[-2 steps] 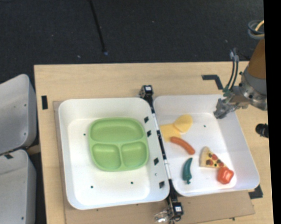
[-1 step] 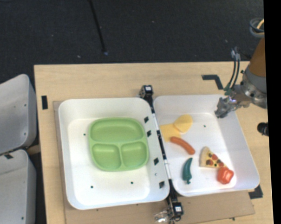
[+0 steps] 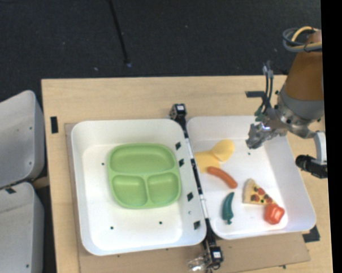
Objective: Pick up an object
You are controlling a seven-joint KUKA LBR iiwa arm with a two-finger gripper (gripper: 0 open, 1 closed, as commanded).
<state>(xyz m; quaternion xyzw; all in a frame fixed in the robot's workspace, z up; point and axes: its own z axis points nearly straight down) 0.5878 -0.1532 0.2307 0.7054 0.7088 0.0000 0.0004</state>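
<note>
Several toy foods lie in the right bin (image 3: 285, 156): a yellow piece (image 3: 216, 154), an orange-red sausage (image 3: 222, 176), a dark green pepper (image 3: 228, 207), a pizza slice (image 3: 256, 193) and a red pepper (image 3: 274, 214). My gripper (image 3: 255, 136) hangs over the bin's upper right part, right of the yellow piece and apart from it. Nothing shows between its tips.
In the left bin (image 3: 95, 221) sits a green divided plate (image 3: 144, 175). A hinge strip with black clips (image 3: 191, 177) runs between the two bins. The arm's orange and grey body (image 3: 302, 90) stands at the right edge over the bench.
</note>
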